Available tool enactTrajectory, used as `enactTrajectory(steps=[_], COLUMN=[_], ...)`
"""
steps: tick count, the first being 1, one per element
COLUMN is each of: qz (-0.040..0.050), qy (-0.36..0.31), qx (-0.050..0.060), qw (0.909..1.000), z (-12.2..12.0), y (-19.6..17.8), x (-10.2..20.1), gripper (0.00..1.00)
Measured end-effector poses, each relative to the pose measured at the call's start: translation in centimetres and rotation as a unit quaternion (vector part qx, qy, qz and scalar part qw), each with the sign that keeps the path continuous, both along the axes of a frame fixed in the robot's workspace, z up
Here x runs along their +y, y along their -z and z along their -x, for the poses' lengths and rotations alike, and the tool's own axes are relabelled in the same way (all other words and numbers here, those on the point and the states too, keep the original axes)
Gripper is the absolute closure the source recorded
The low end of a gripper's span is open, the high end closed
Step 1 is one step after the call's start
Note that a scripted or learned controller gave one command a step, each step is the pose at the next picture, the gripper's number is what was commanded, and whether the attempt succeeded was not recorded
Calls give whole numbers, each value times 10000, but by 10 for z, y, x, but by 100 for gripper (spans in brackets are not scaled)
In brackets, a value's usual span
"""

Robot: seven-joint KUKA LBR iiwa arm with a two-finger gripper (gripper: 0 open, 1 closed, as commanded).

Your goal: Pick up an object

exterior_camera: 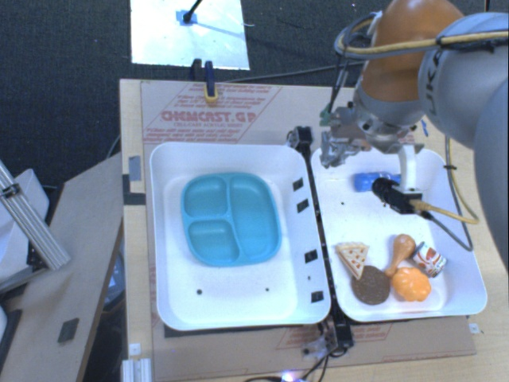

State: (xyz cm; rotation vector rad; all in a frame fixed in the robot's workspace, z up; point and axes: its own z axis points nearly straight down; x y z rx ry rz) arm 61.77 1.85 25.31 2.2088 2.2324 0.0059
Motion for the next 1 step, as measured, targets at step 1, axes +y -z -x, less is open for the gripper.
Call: enactTrajectory(steps=[1], qz=[-1], qy=[1], qx=[6], qw=[10000], z=[-17], y=[12], x=[59], gripper=[100])
